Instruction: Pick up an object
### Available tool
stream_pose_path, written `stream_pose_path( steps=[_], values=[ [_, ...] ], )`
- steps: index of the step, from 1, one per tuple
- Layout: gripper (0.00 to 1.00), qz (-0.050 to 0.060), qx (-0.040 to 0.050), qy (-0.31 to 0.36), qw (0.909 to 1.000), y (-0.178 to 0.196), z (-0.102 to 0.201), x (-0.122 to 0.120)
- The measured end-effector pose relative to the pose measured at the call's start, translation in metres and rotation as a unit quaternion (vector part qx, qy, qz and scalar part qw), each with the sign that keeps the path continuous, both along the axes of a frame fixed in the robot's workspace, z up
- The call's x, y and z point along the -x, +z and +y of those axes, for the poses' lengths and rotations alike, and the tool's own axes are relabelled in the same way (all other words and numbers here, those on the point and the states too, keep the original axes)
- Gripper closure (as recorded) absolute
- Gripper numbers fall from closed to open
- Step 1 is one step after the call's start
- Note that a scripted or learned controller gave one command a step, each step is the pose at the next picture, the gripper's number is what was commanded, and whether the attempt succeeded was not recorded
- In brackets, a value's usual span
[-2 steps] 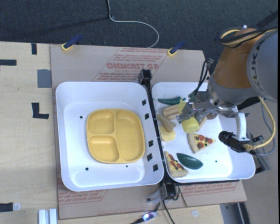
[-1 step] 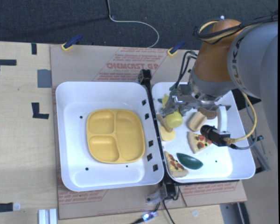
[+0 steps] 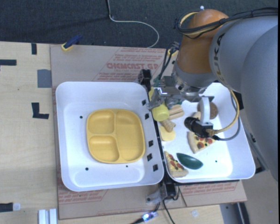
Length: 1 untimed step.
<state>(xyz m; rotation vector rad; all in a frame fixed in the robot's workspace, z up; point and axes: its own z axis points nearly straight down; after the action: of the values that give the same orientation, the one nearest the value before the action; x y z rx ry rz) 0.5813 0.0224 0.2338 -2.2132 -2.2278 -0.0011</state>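
Note:
My gripper hangs over the wall between the two bins, at the left edge of the right bin. A small yellow-green cylinder sits between its fingertips and appears raised above the bin wall. The grey arm with its orange band covers the back of the right bin. Loose toy food lies just right of and below the gripper: a tan bread stick, a pale yellow wedge, a pizza slice, a dark green piece and a second pizza slice.
The left bin holds a yellow divided plate at its middle. A brown round piece lies partly behind the arm's cable. Both bins rest on cardboard on the bench.

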Motion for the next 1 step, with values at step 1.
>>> stream_pose_path(
  steps=[1],
  values=[
    [1.00, 0.001, 0.0013, -0.003, 1.0000, -0.0057, 0.0035, 0.0077]
  ],
)
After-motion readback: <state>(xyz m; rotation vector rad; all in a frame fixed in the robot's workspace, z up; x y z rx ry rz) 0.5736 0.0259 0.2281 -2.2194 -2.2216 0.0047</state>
